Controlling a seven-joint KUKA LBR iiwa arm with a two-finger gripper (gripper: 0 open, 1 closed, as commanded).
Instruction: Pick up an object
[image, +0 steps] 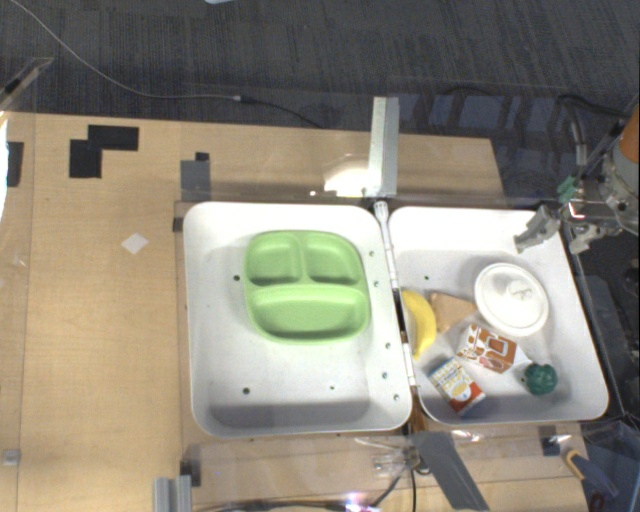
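My gripper (558, 232) hangs over the far right corner of the right bin (598, 400), open, with nothing between its fingers. Below it in that bin lie a white round lid (511, 297), a yellow banana (421, 320), an orange-and-white snack pack (486, 349), a small blue-and-red carton (455, 384), a dark green ball (540, 378) and a tan piece (455, 306) under the banana. The lid is the nearest object, just in front and to the left of the fingers. The gripper touches none of them.
A green divided plate (303, 283) sits in the middle of the left bin (215, 400). A metal post (384, 150) rises behind the wall between the bins. The arm (612, 190) comes in over the right rim.
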